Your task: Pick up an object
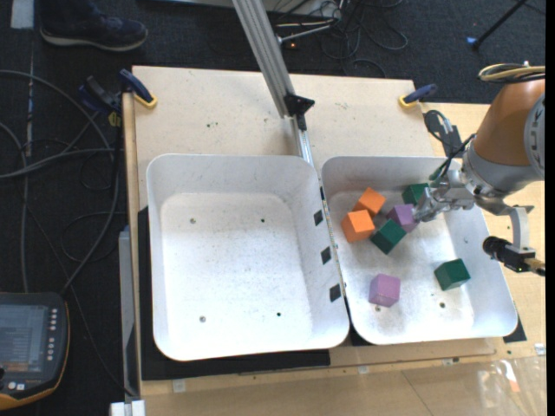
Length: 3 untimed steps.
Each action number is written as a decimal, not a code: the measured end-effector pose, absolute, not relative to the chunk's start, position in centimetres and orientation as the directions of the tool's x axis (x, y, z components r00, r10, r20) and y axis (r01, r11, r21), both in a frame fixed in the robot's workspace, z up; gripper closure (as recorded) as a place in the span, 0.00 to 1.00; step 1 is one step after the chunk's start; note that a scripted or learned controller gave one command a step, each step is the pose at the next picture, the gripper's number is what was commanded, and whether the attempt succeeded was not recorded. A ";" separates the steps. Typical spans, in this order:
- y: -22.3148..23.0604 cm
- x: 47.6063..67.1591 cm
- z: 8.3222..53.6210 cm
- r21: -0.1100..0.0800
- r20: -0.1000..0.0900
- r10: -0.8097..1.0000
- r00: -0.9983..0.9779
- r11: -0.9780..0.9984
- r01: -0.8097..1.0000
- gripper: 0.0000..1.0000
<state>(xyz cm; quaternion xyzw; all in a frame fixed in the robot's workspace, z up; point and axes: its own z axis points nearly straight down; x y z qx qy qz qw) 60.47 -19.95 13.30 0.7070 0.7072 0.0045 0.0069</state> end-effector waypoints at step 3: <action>-19.7 62.0 25.5 0.005 -0.002 1.000 -0.003 0.003 1.000 1.00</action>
